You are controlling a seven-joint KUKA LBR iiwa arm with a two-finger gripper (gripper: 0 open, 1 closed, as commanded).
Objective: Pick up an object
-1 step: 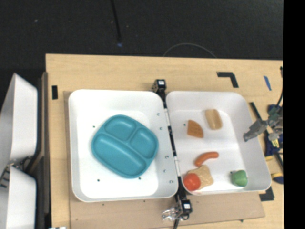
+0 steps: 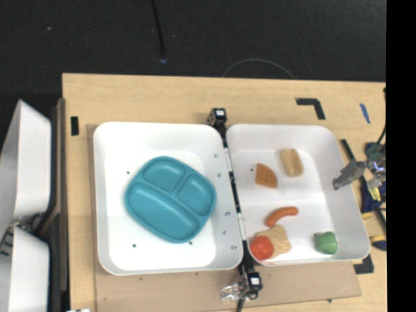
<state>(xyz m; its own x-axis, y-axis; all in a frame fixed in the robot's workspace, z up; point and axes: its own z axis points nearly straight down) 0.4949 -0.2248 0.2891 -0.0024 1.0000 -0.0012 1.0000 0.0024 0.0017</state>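
The hand point(image 2: 351, 173) hangs over the right bin's point(image 2: 325, 135) right rim, holding nothing; whether it's open I cannot tell. It looks early: next it must reach toward the sausage point(image 2: 282, 214) at lower centre.

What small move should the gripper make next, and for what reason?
Probably move left and down toward the green object. The gripper sits at the right bin's right rim, holding nothing, and that object lies nearest, apart from the others.

Robotics lab, plywood bench point(image 2: 162, 96) on dark floor, two white bins point(image 2: 110, 252), toy food, cabling
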